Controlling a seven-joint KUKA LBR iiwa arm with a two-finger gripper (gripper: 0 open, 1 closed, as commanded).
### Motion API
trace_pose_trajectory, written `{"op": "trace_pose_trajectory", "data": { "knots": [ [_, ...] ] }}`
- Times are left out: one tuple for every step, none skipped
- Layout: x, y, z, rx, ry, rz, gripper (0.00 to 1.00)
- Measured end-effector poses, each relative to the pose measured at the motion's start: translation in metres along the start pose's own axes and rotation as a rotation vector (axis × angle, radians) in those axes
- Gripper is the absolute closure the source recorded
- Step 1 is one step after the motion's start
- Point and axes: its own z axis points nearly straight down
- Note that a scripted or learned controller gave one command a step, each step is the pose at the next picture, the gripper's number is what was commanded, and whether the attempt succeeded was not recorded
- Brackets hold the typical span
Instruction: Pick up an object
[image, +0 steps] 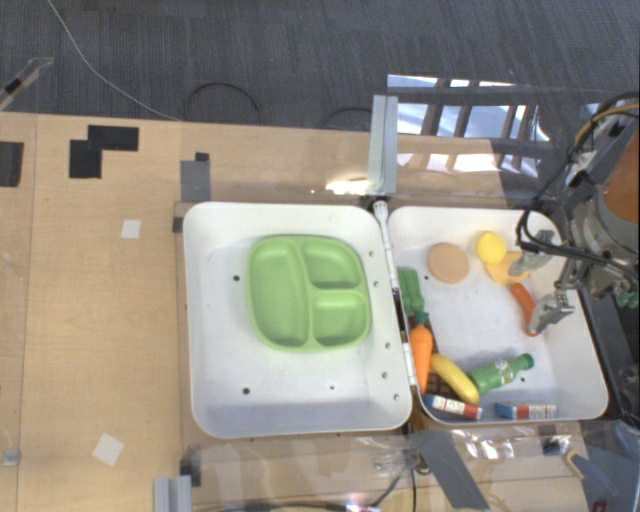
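Presently noted: gripper (545, 292) over the right bin (590, 400), fingers spread, pinching nothing. Orange chili (522, 298) just beside its lower finger, lemon (490, 247) and tan disc (448, 263) nearby. Carrot (422, 352), banana (452, 377), green bottle (500, 373) along the front. Green divided plate (306, 291) in the left bin (215, 400).

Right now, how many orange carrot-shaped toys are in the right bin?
2. One large orange carrot lies along the bin's left wall, beside the yellow banana; one small orange carrot lies near the gripper. Others may be hidden.
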Motion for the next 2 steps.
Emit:
{"op": "trace_pose_trajectory", "data": {
  "knots": [
    [0.021,-0.012,0.092,-0.003,0.005,-0.177,0.00],
    [-0.068,-0.034,0.146,0.002,-0.008,-0.116,0.00]
  ]
}}
